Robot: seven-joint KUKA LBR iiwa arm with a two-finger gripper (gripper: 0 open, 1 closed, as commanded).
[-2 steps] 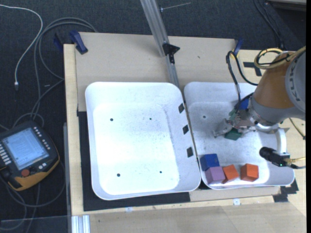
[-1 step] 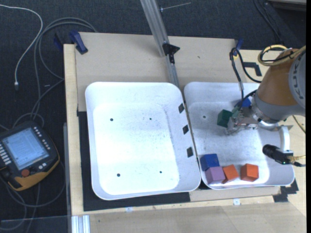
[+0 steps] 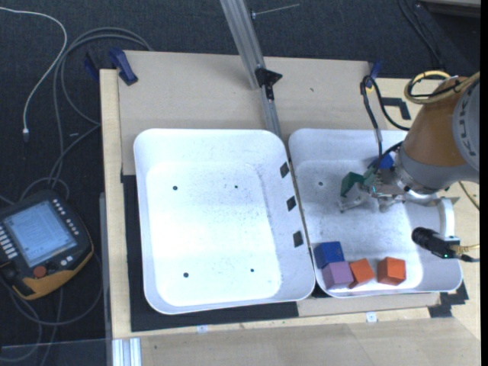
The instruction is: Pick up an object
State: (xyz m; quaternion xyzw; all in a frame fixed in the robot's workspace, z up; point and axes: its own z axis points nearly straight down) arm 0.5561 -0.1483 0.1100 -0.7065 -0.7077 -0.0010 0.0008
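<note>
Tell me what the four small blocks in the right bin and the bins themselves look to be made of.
Blue block, purple block and the two orange blocks: probably painted wood or foam; flat, matte colour, no shine, squared edges. The picture cannot settle which. Right bin and left bin: likely moulded plastic; smooth white, rounded corners, dark speckled scuffing.

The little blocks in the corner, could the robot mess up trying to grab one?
Maybe. The blue block, purple block and two orange blocks crowd together, so the fingers may not fit between them. They also hug the right white bin's front wall, which could block the gripper. It hovers away from them, over bare floor.
</note>
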